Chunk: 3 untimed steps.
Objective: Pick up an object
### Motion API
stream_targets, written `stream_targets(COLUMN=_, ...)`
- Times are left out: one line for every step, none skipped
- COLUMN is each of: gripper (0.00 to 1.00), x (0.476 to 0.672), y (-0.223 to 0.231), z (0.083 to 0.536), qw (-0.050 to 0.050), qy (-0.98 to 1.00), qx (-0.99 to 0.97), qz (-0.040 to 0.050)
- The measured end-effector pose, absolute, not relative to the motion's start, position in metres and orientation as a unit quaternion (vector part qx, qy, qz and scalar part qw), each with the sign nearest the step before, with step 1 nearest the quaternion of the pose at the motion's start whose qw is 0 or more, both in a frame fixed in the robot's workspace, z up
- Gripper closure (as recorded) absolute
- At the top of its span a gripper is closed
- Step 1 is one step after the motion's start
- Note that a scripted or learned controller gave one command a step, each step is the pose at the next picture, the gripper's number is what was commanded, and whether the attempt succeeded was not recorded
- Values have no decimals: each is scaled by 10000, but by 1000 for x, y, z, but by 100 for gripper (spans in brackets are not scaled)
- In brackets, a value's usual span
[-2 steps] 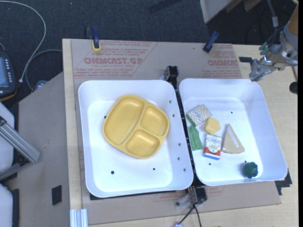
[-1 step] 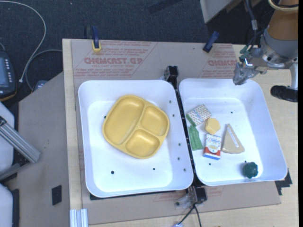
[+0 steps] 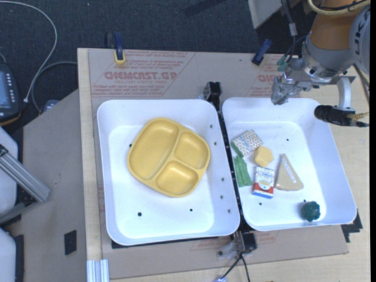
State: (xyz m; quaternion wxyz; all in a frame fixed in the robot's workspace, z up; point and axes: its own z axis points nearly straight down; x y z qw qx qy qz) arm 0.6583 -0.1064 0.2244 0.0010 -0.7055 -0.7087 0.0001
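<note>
The end effector (image 3: pixel 282 93) hangs over the far rim of the right bin (image 3: pixel 329 157), near that bin's far left corner; whether its fingers are open or closed cannot be told. The far half of the right bin's floor lies bare, as does its right side. Toward its left and near parts sit a checkered packet (image 3: pixel 247 141), a yellow block (image 3: pixel 264 155), a green strip (image 3: pixel 241 169) along the left wall, a small carton (image 3: pixel 264 183), a tan wedge (image 3: pixel 288 174) and a dark green ball (image 3: pixel 310 211) at the near right corner. Left of the right bin, the left bin (image 3: pixel 117 198) holds a yellow divided plate (image 3: pixel 168 157), with bare floor along its near side
</note>
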Motion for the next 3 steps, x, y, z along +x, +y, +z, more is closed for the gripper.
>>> stream_targets(gripper=100, x=654, y=-43, z=225, qw=15, qy=-7094, qx=-7048, qz=-5)
stream_targets(gripper=100, x=657, y=13, z=214, qw=19, qy=-7092, qx=-7050, qz=3)
stream_targets(gripper=100, x=661, y=62, z=229, qw=-7, qy=-7088, qx=-7054, qz=-15)
